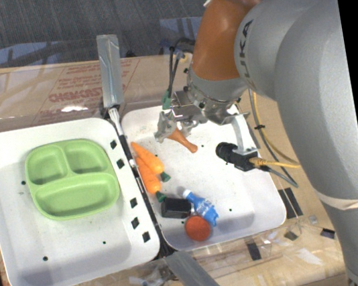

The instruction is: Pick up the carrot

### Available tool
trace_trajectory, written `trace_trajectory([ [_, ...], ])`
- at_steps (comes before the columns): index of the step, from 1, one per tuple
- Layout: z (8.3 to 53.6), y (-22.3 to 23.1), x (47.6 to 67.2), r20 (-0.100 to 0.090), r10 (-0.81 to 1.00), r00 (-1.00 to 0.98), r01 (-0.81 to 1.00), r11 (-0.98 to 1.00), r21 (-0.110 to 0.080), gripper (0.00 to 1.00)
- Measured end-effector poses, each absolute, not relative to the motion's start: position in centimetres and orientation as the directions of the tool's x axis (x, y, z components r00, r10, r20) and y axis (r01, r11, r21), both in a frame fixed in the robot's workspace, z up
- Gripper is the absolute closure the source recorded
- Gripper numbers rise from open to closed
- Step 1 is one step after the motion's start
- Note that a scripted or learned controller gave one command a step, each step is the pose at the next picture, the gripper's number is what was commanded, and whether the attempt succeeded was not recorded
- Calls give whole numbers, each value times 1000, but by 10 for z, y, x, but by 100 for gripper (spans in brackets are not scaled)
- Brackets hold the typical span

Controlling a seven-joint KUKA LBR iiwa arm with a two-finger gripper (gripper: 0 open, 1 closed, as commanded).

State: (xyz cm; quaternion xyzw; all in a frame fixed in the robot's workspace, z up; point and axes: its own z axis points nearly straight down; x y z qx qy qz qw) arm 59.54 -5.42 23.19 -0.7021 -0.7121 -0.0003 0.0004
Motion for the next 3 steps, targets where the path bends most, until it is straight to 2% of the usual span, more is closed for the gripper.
trace_trajectory([
  [1,231,-55,595,0,1000,-13,1000,13,-3,0],
  [2,191,-58,599,2,978,-209,978,209,-6,0],
  [3,91,-108,584,-2,969,-248,969,248,-3,0],
])
